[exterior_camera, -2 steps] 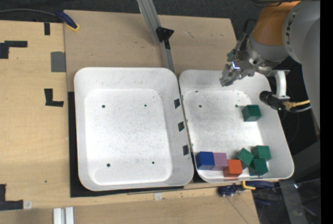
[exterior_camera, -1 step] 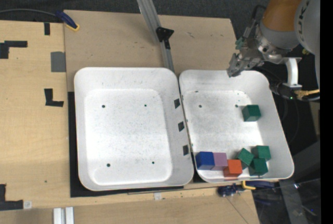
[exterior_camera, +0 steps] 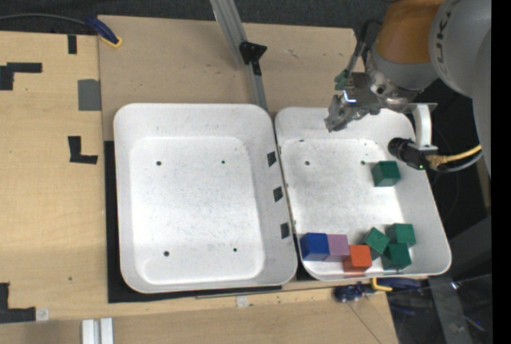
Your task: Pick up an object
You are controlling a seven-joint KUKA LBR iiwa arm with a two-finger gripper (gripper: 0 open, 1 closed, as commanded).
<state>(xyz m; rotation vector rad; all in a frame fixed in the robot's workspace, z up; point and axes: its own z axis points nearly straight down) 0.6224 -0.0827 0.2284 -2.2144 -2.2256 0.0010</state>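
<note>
On floor of right bin (exterior_camera: 319, 183), toward its right wall: lone green cube (exterior_camera: 386, 173), clear of all else, approx. square in plan, no long axis to speak of. Sits below and to right of gripper (exterior_camera: 338, 117) in camera view, i.e. nearer the front edge and nearer the arm's own side. Judged nearest candidate for pick; approach would call for short shift toward front-right, then descent.

Along front wall of same bin: cluster of six. Blue cube (exterior_camera: 314, 246) touching purple cube (exterior_camera: 338, 245); orange cube (exterior_camera: 358, 256) just beside purple; three more green blocks (exterior_camera: 391, 245) packed to right of orange, touching or nearly so. Judged poorer targets: crowded, hard against wall, little room for fingers.

Gripper hangs over rear-left part of right bin, near back rim. Height above floor not readable from this angle. Nothing seen held at tip. Finger state: cannot tell; tip small, dark, blurred against wrist hardware.

Arm (exterior_camera: 423, 15) enters from right, orange band above wrist, upper part cut off by frame edge. Black fitting w/ cable (exterior_camera: 407, 151) sits over right rim, close to lone green cube; judged possible snag on approach.

Left bin (exterior_camera: 192, 199) alongside, touching right bin at centre. Metal strut (exterior_camera: 227, 11) runs down from top to bins' junction.
</note>
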